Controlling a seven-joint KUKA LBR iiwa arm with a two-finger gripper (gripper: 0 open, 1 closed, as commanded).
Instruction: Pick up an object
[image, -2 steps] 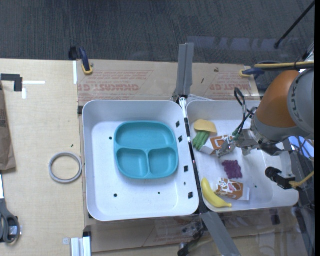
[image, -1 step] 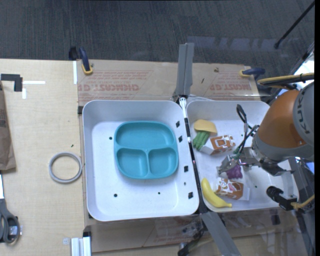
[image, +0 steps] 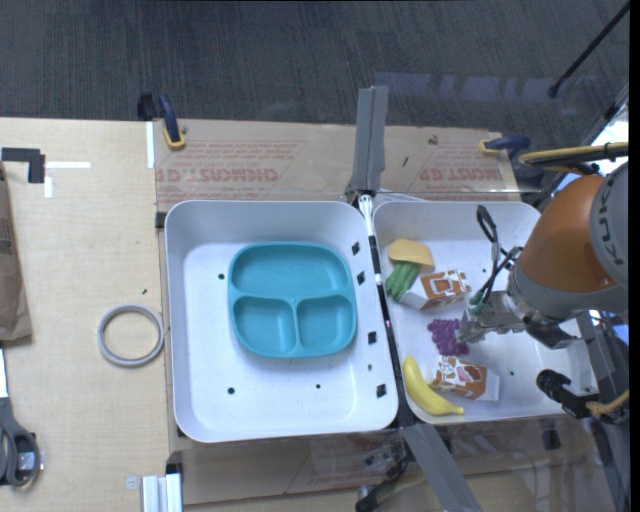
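The right bin (image: 520, 395) holds several small items: a yellow wedge (image: 411, 252), a green piece (image: 401, 279), an orange-and-white carton (image: 443, 288), purple grapes (image: 445, 334), a second orange carton (image: 461, 379) and a banana (image: 424, 390). My gripper (image: 476, 327) hangs low over the bin's middle, just right of the grapes. Its fingers are too small and dark to read, and I see nothing clearly held between them. The orange-banded arm comes in from the right.
The left bin (image: 190, 300) carries a teal three-compartment plate (image: 293, 299). A tape ring (image: 131, 334) lies on the wooden bench to the left, with scissors (image: 18, 452) at the lower left corner. A metal divider (image: 368, 140) stands between the bins at the back.
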